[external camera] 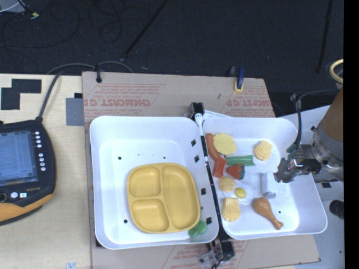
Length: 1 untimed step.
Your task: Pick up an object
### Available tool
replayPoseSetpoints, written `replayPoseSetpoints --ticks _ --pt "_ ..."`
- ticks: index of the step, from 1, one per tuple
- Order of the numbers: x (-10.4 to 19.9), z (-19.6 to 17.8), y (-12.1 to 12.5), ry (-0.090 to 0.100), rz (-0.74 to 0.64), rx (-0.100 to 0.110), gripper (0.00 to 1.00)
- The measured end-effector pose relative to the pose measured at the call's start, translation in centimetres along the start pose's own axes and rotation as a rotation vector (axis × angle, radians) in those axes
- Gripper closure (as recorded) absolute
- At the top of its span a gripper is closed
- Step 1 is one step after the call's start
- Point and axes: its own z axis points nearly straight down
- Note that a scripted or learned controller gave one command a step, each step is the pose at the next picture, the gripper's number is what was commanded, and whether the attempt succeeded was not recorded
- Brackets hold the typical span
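The right bin (pixel 305 214) holds several toy foods: a yellow round piece (pixel 224 144), a corn cob (pixel 262 149), an orange sausage (pixel 211 149), a green bean pod (pixel 240 160), a red pepper (pixel 233 171), a ridged yellow piece (pixel 230 208) and a brown drumstick (pixel 267 211). A small grey object (pixel 263 184) lies between them. My gripper (pixel 282 171) hangs over the right part of this bin, to the right of the grey object and above the drumstick. Nothing shows in its grasp.
The left bin (pixel 106 150) holds a yellow divided plate (pixel 162 196) and a small green toy (pixel 197 228) at its front right corner. A tablet pendant (pixel 22 161) lies on the bench at far left. The bins' shared rim (pixel 202 172) runs between them.
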Motion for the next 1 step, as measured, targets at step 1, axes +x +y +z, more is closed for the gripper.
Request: replayPoseSetpoints --ticks 1 --pt "6.45 -12.96 -0.28 0.001 -0.016 -0.024 1.00"
